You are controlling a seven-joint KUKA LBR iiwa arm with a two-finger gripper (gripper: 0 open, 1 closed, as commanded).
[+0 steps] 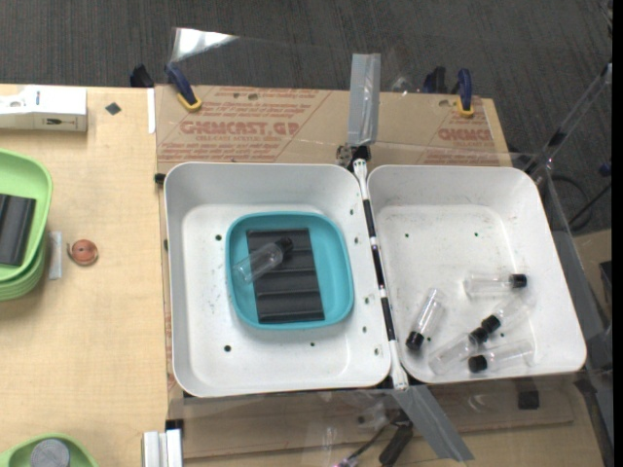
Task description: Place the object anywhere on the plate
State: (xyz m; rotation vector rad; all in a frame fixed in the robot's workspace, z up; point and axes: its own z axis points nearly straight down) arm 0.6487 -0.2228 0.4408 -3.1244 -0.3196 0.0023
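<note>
From the overhead camera, two shallow white bins sat side by side on the counter (88, 358). The left bin (195, 348) held a teal square plate (336, 261) with a dark ribbed insert (287, 295) at its centre. One clear vial with a dark cap (265, 258) lay on its side across the upper part of that insert, tilted, its cap toward the upper right, well inside the plate's raised rim.

The right bin (458, 212) carried four more clear vials with black caps, grouped near its lower right corner: one (422, 321) lying at a slant toward the centre, one (494, 283) nearer the right wall, and two (484, 329) (482, 360) close together below. The state of the hand could not be told from this picture.

Judged from how things lay, a vial already rested on the plate, so the placing seemed done for that piece. If another vial were to follow, the slanted one standing apart from the others looked the easiest pick; closing across its narrow body rather than along its length would suit, since a smooth round tube is likely to roll or slip. A release low over the ribbed insert, whose grooves should check rolling, seemed wise.
</note>
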